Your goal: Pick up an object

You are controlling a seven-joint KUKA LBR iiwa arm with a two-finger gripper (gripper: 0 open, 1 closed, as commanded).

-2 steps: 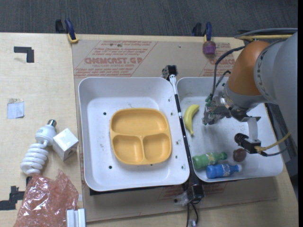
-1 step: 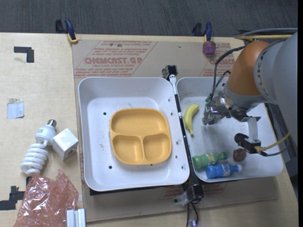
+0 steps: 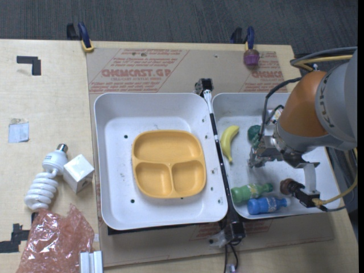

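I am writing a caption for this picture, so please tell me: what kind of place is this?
Probably a robotics lab bench set up for grasping trials. A robot arm reaches over two white bins on a clamped board, one bin holds a yellow divided tray, and the other holds a toy banana.

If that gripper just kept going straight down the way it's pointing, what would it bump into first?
Most likely the bare white floor of the right bin: the gripper points down between the banana and the green bottle. Depth is hard to judge.

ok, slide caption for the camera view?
KUKA gripper low in right bin beside banana; yellow divided tray in left bin.
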